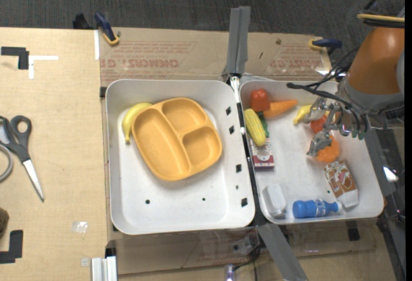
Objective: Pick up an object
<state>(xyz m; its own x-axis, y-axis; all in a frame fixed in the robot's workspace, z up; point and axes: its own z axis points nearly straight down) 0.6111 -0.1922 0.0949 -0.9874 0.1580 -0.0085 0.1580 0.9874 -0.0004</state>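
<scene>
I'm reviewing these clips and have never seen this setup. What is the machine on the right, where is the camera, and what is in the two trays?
One camera looks down at a slant on a bench with two shallow white bins. The grey and orange thing is a robot arm reaching in from the right; its pincer hangs low over the right bin, among the toys. I cannot tell if it grips anything. The left bin holds a yellow divided plate with a banana beside it. The right bin has a corn cob, carrot, blue bottle and small packets. Scissors lie on the bench.

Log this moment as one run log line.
arm: over right bin | gripper: low above orange toy | grasp: unconfirmed | left bin: yellow divided plate, banana
</scene>
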